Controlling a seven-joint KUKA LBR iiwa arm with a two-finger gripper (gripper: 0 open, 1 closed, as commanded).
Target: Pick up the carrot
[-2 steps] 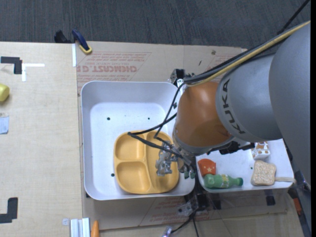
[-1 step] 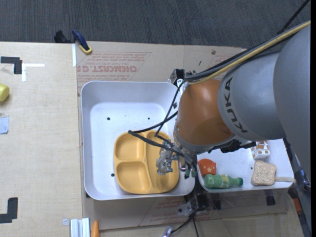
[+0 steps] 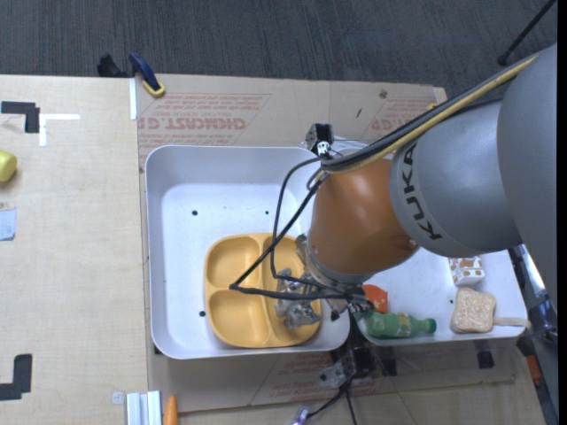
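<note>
grey arm with orange band reaches in from the right and covers much of the seam between the two white bins. gripper sits low over the left bin, right above the lower right part of a yellow divided tray. gripper is dark and cluttered with black cables looping over it, so cannot tell if the jaws are apart or together, and no object is visibly between them. carrot is a small orange-red piece in the right bin, peeking out just past the wrist edge, partly hidden by the arm. it lies just above a green bottle lying on its side, close to touching it but contact is unclear. further right in the same bin, a slice of toast and above it a small white printed box. carrot is near the gripper but in the other bin, beside it rather than under it. bins rest on brown cardboard with red print, on a light wood bench. yellow round object at the far left edge of the bench, well apart from the bins. blue and yellow clamp at the top edge of the cardboard.
</note>
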